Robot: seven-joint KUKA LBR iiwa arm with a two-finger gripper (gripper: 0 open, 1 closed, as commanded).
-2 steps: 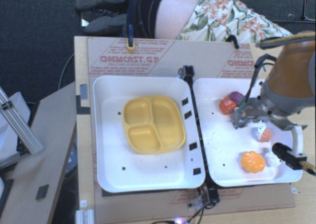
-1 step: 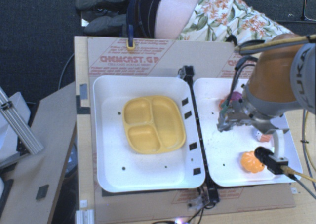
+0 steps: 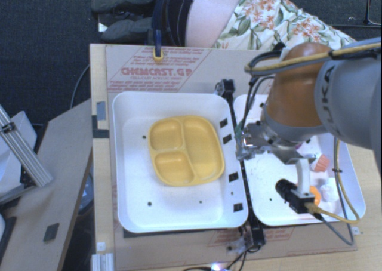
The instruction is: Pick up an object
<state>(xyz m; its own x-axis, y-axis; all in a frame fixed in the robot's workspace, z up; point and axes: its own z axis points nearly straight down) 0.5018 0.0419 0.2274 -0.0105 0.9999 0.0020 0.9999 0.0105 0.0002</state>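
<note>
Yellow divided plate [image 3: 186,150] centred in left bin [image 3: 128,162]. Arm [image 3: 349,96] hides much of right bin [image 3: 265,207]. Gripper [image 3: 249,145] sits by its left wall, grip unreadable. Small orange and white items [image 3: 323,187] at right edge, indistinct.

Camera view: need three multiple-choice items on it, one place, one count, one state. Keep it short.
1. Where does the yellow plate lie?
A. In the left bin
B. In the right bin
C. On the bench, outside both bins

2. How many compartments does the plate have?
A. Two
B. Three
C. Four

3. How does the plate sit?
A. Upside down
B. Standing on its edge
C. Flat, with its hollows facing up

Answers:
1. A: white bin floor shows all around the plate, on the side away from the arm.
2. B: two hollows on the far half and one on the near half, with a plain patch beside it.
3. C: the raised dividers and all three hollows show from above.
</note>
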